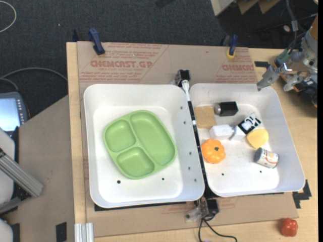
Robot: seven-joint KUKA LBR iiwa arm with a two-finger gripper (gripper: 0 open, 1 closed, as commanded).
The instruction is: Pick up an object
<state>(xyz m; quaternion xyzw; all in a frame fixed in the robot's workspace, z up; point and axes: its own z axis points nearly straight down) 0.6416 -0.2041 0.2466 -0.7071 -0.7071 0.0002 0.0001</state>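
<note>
The right bin (287,178) holds several small objects: an orange pumpkin (213,151), a yellow rounded piece (257,137), a small can on its side (266,158), a black box (226,108), a tan flat pad (205,117), a white block (221,131) and a black-and-white item (249,124). My gripper (275,84) hangs over the bin's far right corner, above and to the right of the black box. It is open, with nothing between its fingers.
A green divided plate (140,143) lies in the left bin (96,175). A black divider clamp (183,77) sits where the two bins meet at the back. A small red object (288,227) rests on the bench by the front right corner.
</note>
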